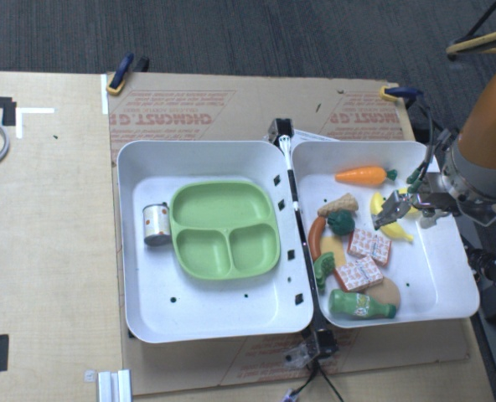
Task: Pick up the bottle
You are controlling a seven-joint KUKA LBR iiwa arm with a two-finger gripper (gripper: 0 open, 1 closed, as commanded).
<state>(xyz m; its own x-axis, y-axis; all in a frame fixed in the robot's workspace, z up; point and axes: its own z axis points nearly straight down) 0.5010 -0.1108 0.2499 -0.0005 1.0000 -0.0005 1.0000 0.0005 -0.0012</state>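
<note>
The green bottle point(361, 305) lies on its side at the front edge of the right bin point(436, 287), its cap pointing right, resting against a tan round piece. My gripper point(388, 211) hangs over the right bin's middle, above a yellow banana point(396, 229). It is well behind the bottle and apart from it. Nothing shows held in the gripper.
The right bin also holds a carrot point(362, 175), broccoli point(341, 221), a sausage point(317, 233), red-and-white boxes point(368, 248) and another green piece point(324, 266). In the left bin point(139, 300) sit a green divided plate point(226, 229) and a small can point(156, 223).
</note>
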